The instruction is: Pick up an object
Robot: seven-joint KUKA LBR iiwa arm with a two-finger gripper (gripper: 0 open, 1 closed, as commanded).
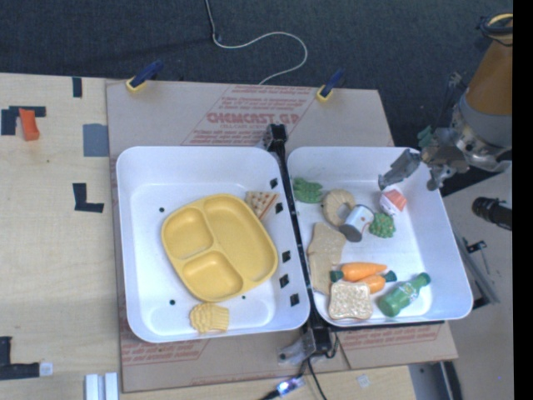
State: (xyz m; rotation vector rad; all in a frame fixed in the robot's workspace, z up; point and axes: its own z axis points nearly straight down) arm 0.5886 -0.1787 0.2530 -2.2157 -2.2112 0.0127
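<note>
Camera view: gripper [414, 172] sits over the upper right corner of the right bin [445, 248], fingers spread apart with nothing between them. One grey finger [398, 170] angles down-left; just below it lies a small red-and-white block [393, 199], not touching it. Candidate objects all rest on the bin floor. Near the block: a green broccoli piece [383, 225], a grey-and-white cylinder [356, 221] tipped on its side, and a tan bread roll [337, 204] touching the cylinder. A green leafy toy [306, 192] lies by the dividing wall. Lower down: a beige flat slab [325, 248], an orange carrot [364, 271], a toast slice [350, 301] and a green bottle [403, 294] lying on its side.

Left bin [133, 223]: yellow divided plate [219, 246], a waffle piece [261, 200] at its upper right edge, a yellow corn piece [209, 316] below it. Both bins rest on cardboard [241, 115] on the table [50, 248].
</note>
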